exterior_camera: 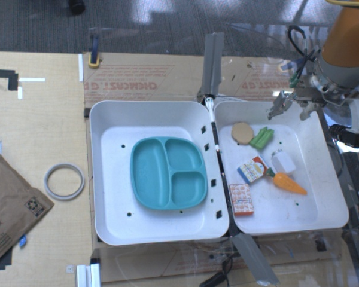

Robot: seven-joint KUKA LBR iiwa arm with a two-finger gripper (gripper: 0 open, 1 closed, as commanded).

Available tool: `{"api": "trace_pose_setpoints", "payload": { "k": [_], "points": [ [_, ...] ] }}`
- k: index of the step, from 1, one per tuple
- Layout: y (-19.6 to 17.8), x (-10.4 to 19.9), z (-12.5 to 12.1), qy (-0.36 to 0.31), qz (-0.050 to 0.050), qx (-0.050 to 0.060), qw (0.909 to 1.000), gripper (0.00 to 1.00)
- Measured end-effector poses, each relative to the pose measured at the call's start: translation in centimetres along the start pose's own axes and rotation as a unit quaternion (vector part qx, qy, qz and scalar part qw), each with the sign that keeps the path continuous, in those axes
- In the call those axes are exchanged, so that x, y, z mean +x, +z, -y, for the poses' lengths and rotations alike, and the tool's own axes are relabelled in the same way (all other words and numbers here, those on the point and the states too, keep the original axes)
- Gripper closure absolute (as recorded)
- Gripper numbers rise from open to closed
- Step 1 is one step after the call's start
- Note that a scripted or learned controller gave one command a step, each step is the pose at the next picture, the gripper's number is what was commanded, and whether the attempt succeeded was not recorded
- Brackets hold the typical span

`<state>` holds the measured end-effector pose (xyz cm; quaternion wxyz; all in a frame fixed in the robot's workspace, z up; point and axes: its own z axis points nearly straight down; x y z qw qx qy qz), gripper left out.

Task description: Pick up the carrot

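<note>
Two bins — carrot (289, 184) in right bin (323, 217), teal tray (167, 172) left, gripper (293, 103) open.

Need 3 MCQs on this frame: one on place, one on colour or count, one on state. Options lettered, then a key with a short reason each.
1. Where does the carrot lie?
A. In the right bin
B. On the teal plate
C. On the bench beside the tape roll

2. What colour is the divided plate in the left bin?
A. Red
B. Teal
C. Yellow

3. How does the gripper stand to the carrot?
A. Clamped on it
B. Lifting it over the left bin
C. Apart from it, at the right bin's far edge

Key:
1 A: the carrot lies on the right bin's floor, near the small white block.
2 B: the plate with three compartments is teal.
3 C: the gripper sits by the bin's far rim, with the carrot lying well nearer the camera, untouched.
</note>
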<state>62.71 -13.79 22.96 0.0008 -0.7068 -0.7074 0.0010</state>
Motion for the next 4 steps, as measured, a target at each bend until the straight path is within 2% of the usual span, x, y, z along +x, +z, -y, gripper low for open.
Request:
{"api": "trace_pose_setpoints", "payload": {
  "k": [1, 2, 3, 4],
  "points": [
    [9.6, -2.3, 10.7, 0.087, 0.000, 0.000, 0.9962, 0.00],
    [13.9, -3.9, 12.2, 0.117, -0.001, 0.001, 0.9931, 0.00],
    [13.1, -3.9, 12.2, 0.119, -0.001, 0.001, 0.9929, 1.00],
    [0.3, 1.9, 14.9, 0.013, 0.000, -0.001, 0.9999, 1.00]
  ]
}}
